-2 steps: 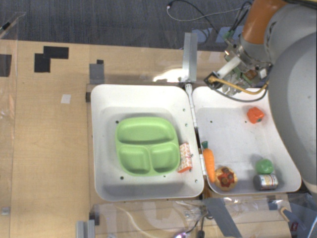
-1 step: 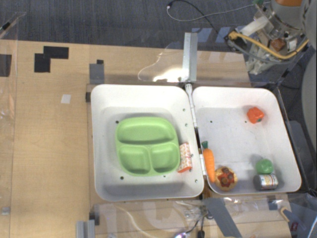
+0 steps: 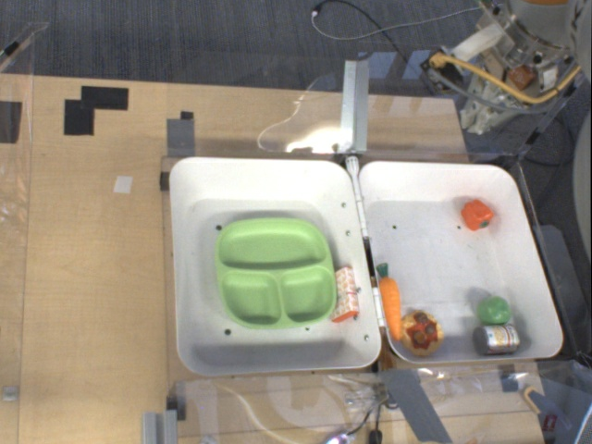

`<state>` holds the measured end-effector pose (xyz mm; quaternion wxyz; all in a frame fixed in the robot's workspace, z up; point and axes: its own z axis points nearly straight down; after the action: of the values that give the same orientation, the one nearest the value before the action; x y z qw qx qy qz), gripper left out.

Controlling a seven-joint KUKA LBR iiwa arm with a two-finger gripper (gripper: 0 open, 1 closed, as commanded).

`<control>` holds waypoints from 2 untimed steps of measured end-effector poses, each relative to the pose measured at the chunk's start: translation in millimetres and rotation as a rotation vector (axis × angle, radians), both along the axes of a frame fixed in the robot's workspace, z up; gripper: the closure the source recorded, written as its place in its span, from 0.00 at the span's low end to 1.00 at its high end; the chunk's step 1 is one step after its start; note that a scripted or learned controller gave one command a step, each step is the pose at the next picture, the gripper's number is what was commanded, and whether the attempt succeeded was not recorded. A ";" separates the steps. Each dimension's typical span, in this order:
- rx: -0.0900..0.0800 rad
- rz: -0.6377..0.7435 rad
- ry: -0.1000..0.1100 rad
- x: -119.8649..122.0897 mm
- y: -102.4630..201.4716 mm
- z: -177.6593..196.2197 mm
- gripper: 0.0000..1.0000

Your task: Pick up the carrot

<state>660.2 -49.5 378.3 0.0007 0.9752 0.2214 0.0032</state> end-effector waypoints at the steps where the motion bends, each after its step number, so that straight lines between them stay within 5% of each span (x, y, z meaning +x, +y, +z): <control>1: 0.000 0.173 0.005 -38.1 36.5 -12.8 1.00; 2: 0.000 0.173 0.005 -38.1 36.5 -12.9 0.00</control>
<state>622.1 -13.0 365.4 0.0001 0.9525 0.3047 0.0009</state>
